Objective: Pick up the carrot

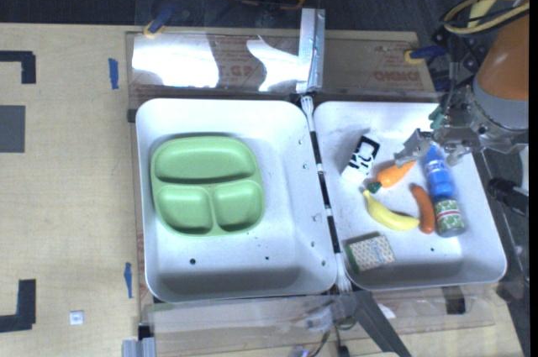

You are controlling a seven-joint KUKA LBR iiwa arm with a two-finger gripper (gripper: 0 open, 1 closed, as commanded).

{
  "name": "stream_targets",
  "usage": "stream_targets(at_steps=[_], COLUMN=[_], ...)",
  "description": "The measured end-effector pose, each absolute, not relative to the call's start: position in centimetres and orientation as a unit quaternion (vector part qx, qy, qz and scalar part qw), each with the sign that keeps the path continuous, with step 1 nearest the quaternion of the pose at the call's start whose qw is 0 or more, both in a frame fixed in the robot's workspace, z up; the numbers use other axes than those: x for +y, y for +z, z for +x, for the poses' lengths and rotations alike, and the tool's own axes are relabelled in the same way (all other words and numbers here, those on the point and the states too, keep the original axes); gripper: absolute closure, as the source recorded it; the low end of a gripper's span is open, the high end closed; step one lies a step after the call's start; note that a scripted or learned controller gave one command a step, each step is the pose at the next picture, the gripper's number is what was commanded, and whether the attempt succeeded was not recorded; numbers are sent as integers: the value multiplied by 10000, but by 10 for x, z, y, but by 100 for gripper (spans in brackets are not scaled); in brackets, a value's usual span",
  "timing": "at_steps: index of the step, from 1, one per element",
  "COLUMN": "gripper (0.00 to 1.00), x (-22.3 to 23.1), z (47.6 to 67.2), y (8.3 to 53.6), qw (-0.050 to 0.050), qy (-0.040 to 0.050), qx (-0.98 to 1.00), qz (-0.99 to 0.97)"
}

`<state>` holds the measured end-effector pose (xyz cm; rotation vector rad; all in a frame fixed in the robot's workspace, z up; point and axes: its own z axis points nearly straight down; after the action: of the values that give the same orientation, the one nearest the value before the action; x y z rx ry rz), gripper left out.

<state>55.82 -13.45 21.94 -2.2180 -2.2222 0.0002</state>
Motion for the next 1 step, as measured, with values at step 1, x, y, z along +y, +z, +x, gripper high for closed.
stream_targets(at_steps=[1], gripper=[0], x=[-160], z=[596], y=[102], qw=[-19], qy=[-68], qx=[-6681], qz=[-7441])
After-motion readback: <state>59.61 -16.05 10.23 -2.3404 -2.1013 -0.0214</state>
